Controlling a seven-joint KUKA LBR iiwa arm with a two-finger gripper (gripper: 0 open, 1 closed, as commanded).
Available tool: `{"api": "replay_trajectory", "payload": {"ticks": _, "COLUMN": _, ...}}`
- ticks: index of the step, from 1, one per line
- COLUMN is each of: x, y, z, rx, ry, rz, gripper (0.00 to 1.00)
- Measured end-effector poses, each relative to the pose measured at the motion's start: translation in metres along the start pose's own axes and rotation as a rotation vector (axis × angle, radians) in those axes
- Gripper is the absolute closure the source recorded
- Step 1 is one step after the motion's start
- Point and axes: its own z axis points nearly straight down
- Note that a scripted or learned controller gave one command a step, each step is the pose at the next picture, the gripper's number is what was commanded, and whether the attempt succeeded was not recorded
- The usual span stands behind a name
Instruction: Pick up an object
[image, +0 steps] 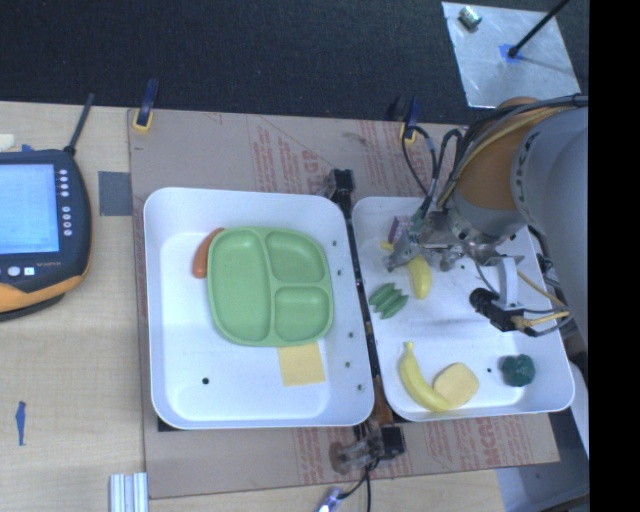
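The gripper (415, 258) hangs low over the far end of the right bin (545, 400), right above a small yellow piece (421, 279) lying on the bin floor, green pods (388, 299) just beside it; whether the gripper is spread or closed on anything, I cannot tell from this angle. That yellow piece looks like light, smooth toy plastic, stiff, likely to skid, so a pinch across its narrow middle seems best, squarely, or it may squirt out sideways

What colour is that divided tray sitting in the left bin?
The divided tray is light green, seen clearly in the camera view from above.
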Motion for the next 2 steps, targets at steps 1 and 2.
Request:
{"api": "replay_trajectory", "payload": {"ticks": 1, "x": -0.001, "y": 0.000, "z": -0.010, "rx": 0.003, "ry": 0.000, "rz": -0.001, "gripper": 1.00}}
{"api": "replay_trajectory", "payload": {"ticks": 2, "x": 0.052, "y": -0.047, "z": -0.101, "rx": -0.002, "ry": 0.002, "rz": -0.001, "gripper": 1.00}}
